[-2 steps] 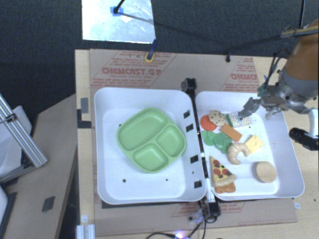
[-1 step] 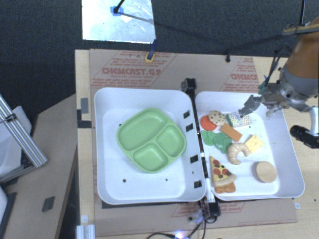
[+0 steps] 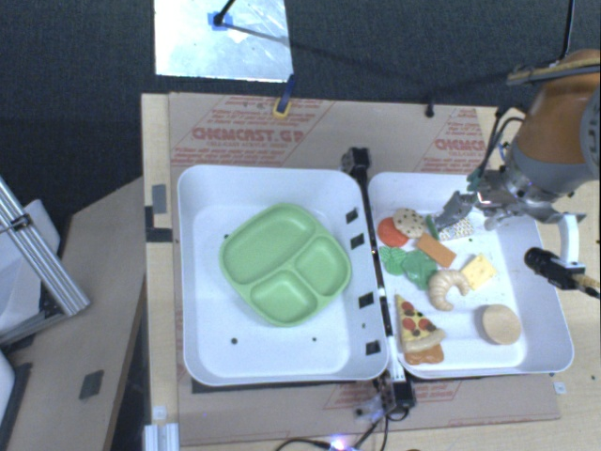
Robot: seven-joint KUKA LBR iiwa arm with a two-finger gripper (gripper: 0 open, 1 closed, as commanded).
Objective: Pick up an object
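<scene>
Right bin (image 3: 554, 341), one croissant (image 3: 448, 287), one pizza slice (image 3: 417, 325)

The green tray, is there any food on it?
No, the green tray sits bare in the left bin; the toy food lies in the right bin.
</scene>
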